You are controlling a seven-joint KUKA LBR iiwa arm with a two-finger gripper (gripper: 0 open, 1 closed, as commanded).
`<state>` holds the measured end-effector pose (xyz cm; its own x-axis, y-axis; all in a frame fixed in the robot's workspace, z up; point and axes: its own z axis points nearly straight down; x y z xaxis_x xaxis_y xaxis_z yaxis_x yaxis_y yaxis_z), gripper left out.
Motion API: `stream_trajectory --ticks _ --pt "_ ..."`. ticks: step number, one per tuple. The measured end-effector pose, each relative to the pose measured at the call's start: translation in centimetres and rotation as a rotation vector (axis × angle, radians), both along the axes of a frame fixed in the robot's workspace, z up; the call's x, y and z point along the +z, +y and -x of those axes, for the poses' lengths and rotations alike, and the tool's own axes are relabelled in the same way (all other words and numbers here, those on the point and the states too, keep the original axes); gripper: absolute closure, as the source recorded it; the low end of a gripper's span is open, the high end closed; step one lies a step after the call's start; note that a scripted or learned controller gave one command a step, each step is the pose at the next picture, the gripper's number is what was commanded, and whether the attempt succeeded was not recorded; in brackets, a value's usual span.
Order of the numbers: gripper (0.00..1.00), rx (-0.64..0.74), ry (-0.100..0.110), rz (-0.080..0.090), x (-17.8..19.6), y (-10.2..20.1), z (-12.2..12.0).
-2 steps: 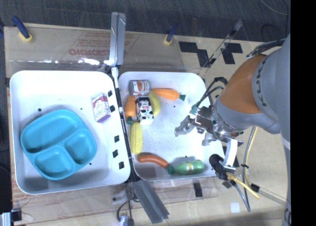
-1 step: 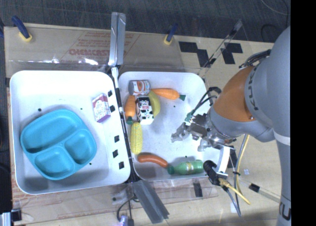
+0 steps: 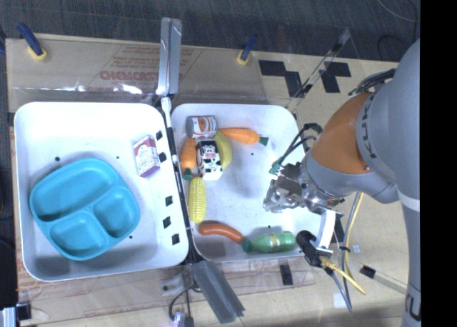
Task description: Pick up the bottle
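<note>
So the green bottle (image 3: pixel 270 242) is lying on its side along the front edge of the right bin (image 3: pixel 243 115), near its right corner, with a sausage (image 3: pixel 221 230) just left of it. Gripper (image 3: pixel 280 197) hovers just above the bottle; can't tell whether it's spread or closed.

**Hand low at the right bin's edge, bottle lying below it**

You see the hand (image 3: pixel 285 193) at the right side of the right bin (image 3: pixel 246 114), with the green bottle (image 3: pixel 271 242) lying on its side just below it along the lower wall, apart from it. Left of the bottle lies a sausage (image 3: pixel 221 230), then a corn cob (image 3: pixel 196 199). Near the frame's upper middle a can (image 3: pixel 202 126), carrot (image 3: pixel 240 135) and banana (image 3: pixel 224 150) cluster. In the left bin (image 3: pixel 43 115) you have a blue divided tray (image 3: pixel 82 208) and a small carton (image 3: pixel 146 156).
</note>
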<state>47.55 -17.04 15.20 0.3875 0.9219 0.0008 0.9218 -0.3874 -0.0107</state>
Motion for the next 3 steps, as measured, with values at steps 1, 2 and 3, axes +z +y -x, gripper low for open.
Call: stream_trajectory --ticks 1,2,3 --pt "1.0 -0.048 -0.007 0.003 6.0 -2.3 -0.6" --pt "0.0 -0.047 -0.006 0.003 6.0 -2.3 -0.6" --pt "0.0 -0.37 0.0 0.003 -3.2 -0.8 0.0"
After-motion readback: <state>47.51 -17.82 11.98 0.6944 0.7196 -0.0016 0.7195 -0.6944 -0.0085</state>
